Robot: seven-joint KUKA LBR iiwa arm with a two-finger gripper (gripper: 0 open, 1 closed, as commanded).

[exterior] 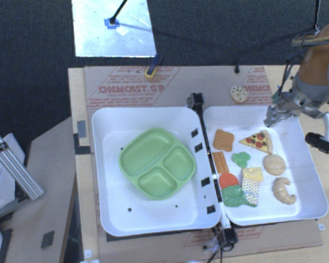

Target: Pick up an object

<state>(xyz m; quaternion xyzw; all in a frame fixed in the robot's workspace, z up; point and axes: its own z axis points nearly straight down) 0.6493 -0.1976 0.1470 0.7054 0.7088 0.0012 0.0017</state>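
Grey arm with orange band enters from the right; its gripper (275,116) hangs over the far edge of the right-hand shallow white bin (310,175). Whether the pincer is wide or narrow: cannot tell, the tip is too small and blurred. Nothing visible between its tips.

Candidate objects all lie in the right bin: triangular toy pizza slice (257,142), nearest the gripper, just below it; brown toast-like square (224,140); round pale bread roll (274,164); tan croissant (283,190); green leafy pieces (237,196); a yellow wedge (253,174).

Left-hand white bin (109,175) carries a light green three-compartment plastic tray (157,163). A small speckled cookie (239,93) sits on the cardboard beyond the bins.

Progress, as judged: pick not yet made. Every object rests on the bin floor. Left to do: descend on one piece, close, lift.
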